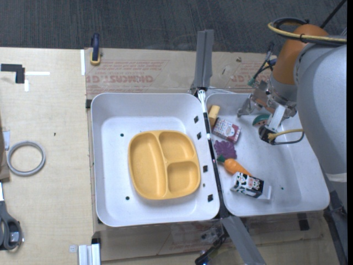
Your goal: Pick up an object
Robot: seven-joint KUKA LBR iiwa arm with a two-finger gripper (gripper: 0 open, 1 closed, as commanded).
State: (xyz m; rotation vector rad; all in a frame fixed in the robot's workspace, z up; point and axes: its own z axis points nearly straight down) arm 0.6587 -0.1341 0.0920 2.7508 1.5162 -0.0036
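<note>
The right bin holds several small items along its left side: a yellow block, a red and white packet, a purple bunch of grapes, an orange carrot and a black and white carton. My gripper hangs low over the bin's back part, to the right of the packet and apart from it. A small teal thing shows right at the gripper's tip; I cannot make out whether it is held.
The left bin carries a yellow divided plate. A grey divider post rises behind the two bins. On the bench at left lie a grey ring and scissors. The arm's grey body covers the right bin's right side.
</note>
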